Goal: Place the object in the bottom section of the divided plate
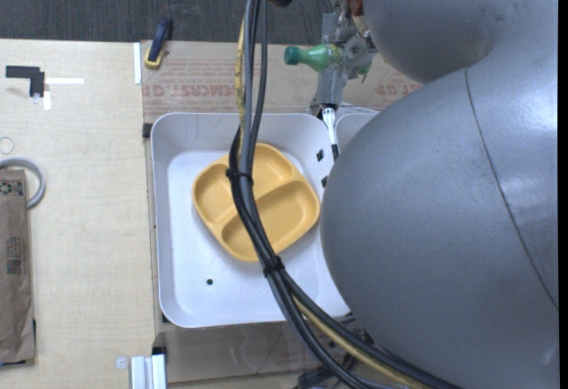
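Note:
A yellow divided plate (257, 199) lies in the left white bin (177, 227), and black cables cross over it. Its sections hold nothing that I can see. My gripper (343, 53) is raised high near the top of the view, above the bin's back rim. It is shut on a green object (309, 56) whose narrow end sticks out to the left. The rest of the object is hidden by the metal fingers (333, 30) and the wrist.
The grey arm (444, 201) covers most of the right bin (355, 121). Cardboard (195, 81) lies behind the bins with a blue-and-yellow tool (159, 42) on it. A brown packet (13, 263) sits at the far left of the bench.

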